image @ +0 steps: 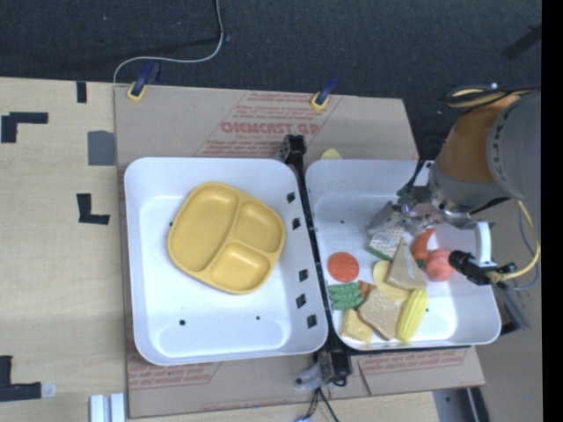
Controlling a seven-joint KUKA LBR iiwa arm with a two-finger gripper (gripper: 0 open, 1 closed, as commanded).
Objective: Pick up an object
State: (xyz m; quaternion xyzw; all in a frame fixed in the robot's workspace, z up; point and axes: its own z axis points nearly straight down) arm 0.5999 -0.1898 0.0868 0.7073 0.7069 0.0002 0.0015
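Bins sit side by side mid-frame on a brown cardboard sheet (264, 121). Left white plastic bin (149, 323) holds one yellow three-compartment plastic plate (226, 237), lying flat, centre-left of frame. Right white plastic bin (352, 192) holds the pile of toy food, all crowded into its lower right part.

Pile, left to right: round orange-red tomato slice (343, 265); just below it a green leafy piece (345, 295); a tan bread-like slice (381, 313) at the bottom; a green-and-white wedge (383, 243) higher up; a pale cheese-like triangle (405, 270); a yellow corn cob (413, 314) at lower right; a red-orange rounded fruit (433, 258) at the right end. Pieces touch or overlap; the tomato slice is the most separate.

Grey two-finger gripper (406, 207) hangs at the upper edge of the pile, just above the green-and-white wedge, right-centre of frame, under the arm's orange band (471, 139). Cannot tell from this slanted view how the pincer is set, nor whether it touches anything; nothing visibly sits in it.

Judgement: step in hand is approach and descent for a grasp. To do it well, commit to one piece, likely the wedge right beneath, come straight down, and straddle its narrow side. Risk: neighbours are packed, so a tip may land on the cheese triangle or nudge the pile. Lift slowly and check that the piece comes up.
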